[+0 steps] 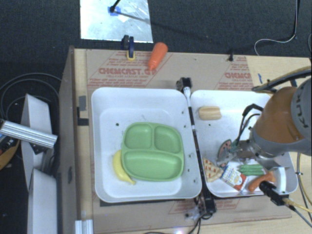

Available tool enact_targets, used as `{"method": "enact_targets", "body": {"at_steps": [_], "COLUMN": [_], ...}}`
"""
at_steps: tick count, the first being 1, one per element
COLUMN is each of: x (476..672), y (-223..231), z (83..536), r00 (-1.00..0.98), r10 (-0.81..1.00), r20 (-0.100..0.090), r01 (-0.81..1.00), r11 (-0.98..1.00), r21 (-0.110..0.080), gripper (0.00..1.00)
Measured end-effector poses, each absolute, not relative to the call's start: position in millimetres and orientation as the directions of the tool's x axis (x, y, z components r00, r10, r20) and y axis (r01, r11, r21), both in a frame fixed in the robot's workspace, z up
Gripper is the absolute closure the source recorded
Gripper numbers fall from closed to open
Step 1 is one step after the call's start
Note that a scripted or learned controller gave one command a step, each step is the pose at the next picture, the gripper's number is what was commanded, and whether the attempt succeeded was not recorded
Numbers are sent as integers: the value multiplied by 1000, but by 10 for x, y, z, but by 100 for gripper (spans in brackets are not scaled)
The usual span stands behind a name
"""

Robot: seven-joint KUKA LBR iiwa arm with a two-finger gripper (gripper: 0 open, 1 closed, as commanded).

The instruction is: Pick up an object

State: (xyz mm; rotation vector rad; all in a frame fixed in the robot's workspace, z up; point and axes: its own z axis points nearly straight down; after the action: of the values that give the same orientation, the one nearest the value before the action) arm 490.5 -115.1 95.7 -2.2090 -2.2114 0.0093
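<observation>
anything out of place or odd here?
One thing: a carrot lies outside both bins, on the bench behind the left bin. The banana is partly tucked under the green plate. The rest sits in the right bin near the gripper.

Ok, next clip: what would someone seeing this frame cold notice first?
Probably the green divided plate in the middle of the left bin, with a yellow banana tucked against its left edge. Next, the grey and orange arm reaching into the right bin, its pincer low over a clutter of small items near the front, while a tan bread roll lies alone near the back.
</observation>
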Motion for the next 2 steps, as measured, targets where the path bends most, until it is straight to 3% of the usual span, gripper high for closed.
{"method": "enact_targets", "body": {"at_steps": [1,2], "x": [5471,5252], "y": [-1152,-1066], "z": [840,837], "r00": [-6,-1], "r10": [1000,1000], "r20": [-1,1], "r01": [1000,1000], "r11": [6,1], "r21": [5,-2], "gripper": [0,0]}}
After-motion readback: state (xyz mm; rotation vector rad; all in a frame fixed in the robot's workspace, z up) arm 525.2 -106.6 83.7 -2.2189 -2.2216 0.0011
